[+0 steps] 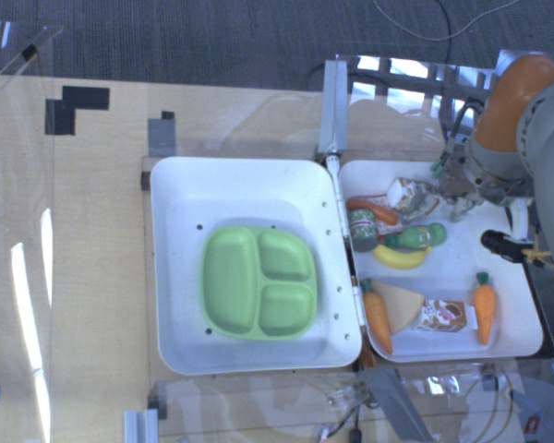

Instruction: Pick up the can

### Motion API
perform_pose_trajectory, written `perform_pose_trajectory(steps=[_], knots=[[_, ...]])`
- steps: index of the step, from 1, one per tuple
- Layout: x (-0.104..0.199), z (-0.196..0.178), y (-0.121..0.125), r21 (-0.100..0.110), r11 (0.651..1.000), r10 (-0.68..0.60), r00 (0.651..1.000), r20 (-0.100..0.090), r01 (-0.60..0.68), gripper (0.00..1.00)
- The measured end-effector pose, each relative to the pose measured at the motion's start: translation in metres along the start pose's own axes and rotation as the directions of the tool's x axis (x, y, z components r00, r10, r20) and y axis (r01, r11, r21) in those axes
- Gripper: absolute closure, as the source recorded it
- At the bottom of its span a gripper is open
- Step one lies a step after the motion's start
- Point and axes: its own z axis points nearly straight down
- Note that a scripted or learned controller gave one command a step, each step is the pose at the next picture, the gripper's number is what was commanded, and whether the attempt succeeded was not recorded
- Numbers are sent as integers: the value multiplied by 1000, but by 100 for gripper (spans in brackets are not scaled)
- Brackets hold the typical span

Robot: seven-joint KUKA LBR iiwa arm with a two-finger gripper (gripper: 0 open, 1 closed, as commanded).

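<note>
The can (362,230) sits in the right bin (517,344), hard against its left wall, about halfway between the near and far edges. From where I stand it looks like a small dark tin with a red and green label; I cannot tell whether it stands upright or lies on its side. I would judge it stiff and fairly light, with a smooth, rounded skin that could slip or roll if it is pinched off-centre. The safest hold seems to be across the middle of its body, squarely on the width.

Room is the trouble. The bin wall touches it on the left, so there is little gap on that side. An orange carrot-like piece (376,212) lies just beyond it, a green bottle (415,238) is just to its right, and a banana (399,257) curls in close on the near right. Coming down with the jaws lined up near to far looks no easier than left to right, since neighbours crowd both ways. A nudge could well shove the bottle or banana about.

The arm (522,109) hangs over the far right corner of that bin, its tip above a white packet (404,192), well right of the can. Whether the jaws are open or closed I cannot tell; nothing shows between them. The left bin (175,210) holds a green tray (258,282) and offers open space
</note>
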Motion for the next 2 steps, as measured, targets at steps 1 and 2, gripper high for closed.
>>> perform_pose_trajectory(steps=[1, 2], knots=[[-9, 1, 0, 3, 1000, 15, 1000, -3, -15, 0], [-10, -9, -1, 6, 1000, 10, 1000, 2, -10, 100]])
